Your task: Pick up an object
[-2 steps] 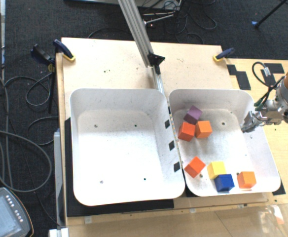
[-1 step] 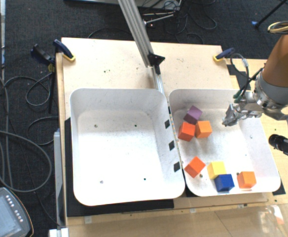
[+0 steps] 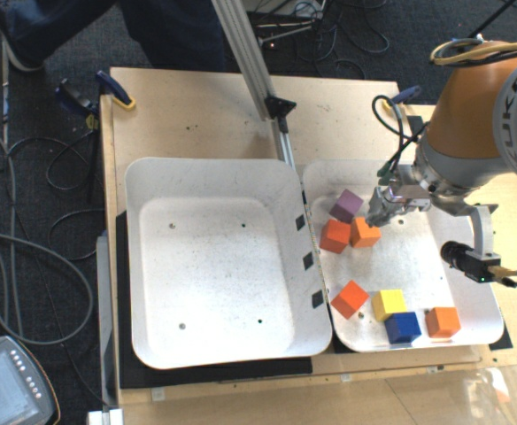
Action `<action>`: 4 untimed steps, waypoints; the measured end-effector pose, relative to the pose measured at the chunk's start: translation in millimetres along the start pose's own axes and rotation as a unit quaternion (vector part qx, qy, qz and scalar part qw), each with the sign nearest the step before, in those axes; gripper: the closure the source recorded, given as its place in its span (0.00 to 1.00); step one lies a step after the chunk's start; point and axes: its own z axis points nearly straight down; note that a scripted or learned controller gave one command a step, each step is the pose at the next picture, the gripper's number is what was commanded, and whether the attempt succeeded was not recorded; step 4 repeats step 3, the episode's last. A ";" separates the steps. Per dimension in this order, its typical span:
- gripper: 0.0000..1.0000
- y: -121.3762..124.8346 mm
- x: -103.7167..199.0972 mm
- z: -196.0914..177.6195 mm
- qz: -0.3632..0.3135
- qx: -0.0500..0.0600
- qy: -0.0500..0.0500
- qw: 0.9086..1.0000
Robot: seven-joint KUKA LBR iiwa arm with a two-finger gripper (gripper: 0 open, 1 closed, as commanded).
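1. Two shallow white bins are being borne side by side by the wooden bench (image 3: 196, 104): the left bin (image 3: 152, 184) at frame centre-left, the right bin (image 3: 471, 321) at lower right.
2. In the right bin, seven blocks are being counted: one purple block (image 3: 348, 204), four orange blocks, one yellow block (image 3: 387, 303) and one blue block (image 3: 403, 327).
3. Two orange blocks (image 3: 335, 235) (image 3: 364, 233) are lying just below the purple one; the others (image 3: 350, 297) (image 3: 443, 321) are flanking the yellow and blue pair.
4. The gripper (image 3: 384, 207) is being held low at the upper part of the right bin, just above the second orange block; how far it is open cannot be told.
5. A slanted metal pole (image 3: 245, 47) is crossing the upper centre, and cables (image 3: 28, 166) are trailing at the far left.
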 end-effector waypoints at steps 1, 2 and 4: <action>1.00 1.6 55.6 -4.1 0.000 -0.001 0.000 1.000; 1.00 15.5 114.9 -12.5 0.000 -0.001 0.000 1.000; 1.00 24.0 159.0 -13.6 0.001 -0.001 0.000 1.000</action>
